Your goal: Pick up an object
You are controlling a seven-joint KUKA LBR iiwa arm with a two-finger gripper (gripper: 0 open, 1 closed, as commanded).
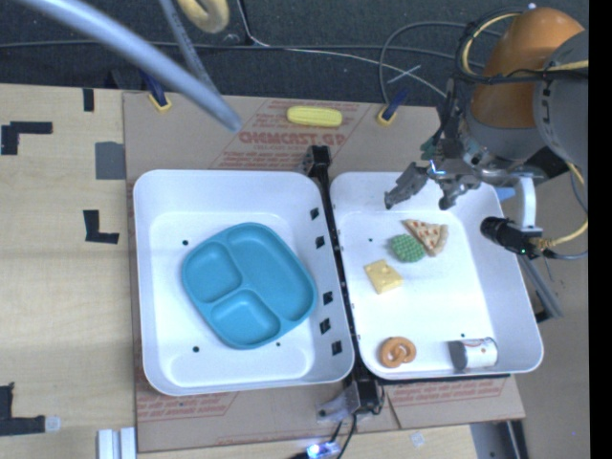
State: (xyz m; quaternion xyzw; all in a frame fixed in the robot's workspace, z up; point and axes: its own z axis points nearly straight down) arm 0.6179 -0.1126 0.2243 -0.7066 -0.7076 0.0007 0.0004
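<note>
The gripper hangs over the far end of the right bin, its 2 fingers spread apart with nothing between them. Nearest to it, toward 6 o'clock and a touch to 5, lies the pizza slice, its point aimed roughly at 10 o'clock; the green round piece touches its 8 o'clock side. The yellow cheese wedge sits further on toward 7, apart from those 2. The pretzel and the small grey-and-white cylinder lie well off at the near rim. I'd judge the pizza slice the likeliest target: a short drop toward 6.
</note>
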